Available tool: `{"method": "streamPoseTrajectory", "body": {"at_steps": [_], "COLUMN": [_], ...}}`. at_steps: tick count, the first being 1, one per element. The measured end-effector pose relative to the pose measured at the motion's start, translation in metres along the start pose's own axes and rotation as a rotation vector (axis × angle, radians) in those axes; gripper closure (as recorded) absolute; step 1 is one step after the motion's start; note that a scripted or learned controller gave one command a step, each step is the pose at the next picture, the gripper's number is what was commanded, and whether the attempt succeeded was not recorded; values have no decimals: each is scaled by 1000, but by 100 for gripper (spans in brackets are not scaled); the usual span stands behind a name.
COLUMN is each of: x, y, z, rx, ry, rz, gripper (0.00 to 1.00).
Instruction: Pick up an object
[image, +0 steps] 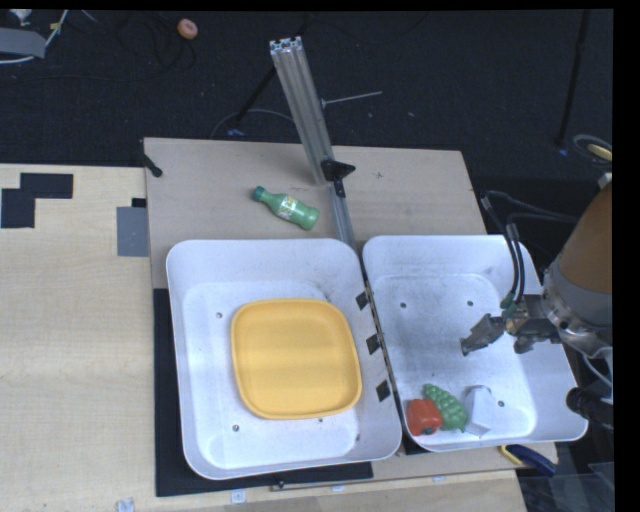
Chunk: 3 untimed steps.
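Note:
The right bin (440, 260) holds a red object (423, 416) and a bumpy green object (446, 405) lying together at its front edge. A small white piece (478, 404) rests just right of them. My gripper (495, 343) hangs over the right half of this bin, above and behind those objects. Its fingers (480, 336) are spread open with nothing between them. In the left bin (200, 270) a square yellow plate (296, 357) lies flat.
A green bottle (286, 207) lies on its side on the bench behind the left bin. A slanted aluminium post (308, 100) rises behind the seam between the bins. Black clips (372, 342) sit along that seam. The arm's orange band (595, 235) is at the right edge.

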<state>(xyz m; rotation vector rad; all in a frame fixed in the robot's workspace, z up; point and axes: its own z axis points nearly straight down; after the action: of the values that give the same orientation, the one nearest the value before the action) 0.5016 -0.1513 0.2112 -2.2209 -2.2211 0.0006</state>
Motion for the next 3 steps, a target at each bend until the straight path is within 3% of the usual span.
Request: {"method": "streamPoseTrajectory", "body": {"at_steps": [2, 3], "x": [2, 1], "y": [-13, -13], "z": [115, 119], "rx": [5, -1], "ry": [1, 0], "rz": [0, 1], "gripper": [0, 0]}}
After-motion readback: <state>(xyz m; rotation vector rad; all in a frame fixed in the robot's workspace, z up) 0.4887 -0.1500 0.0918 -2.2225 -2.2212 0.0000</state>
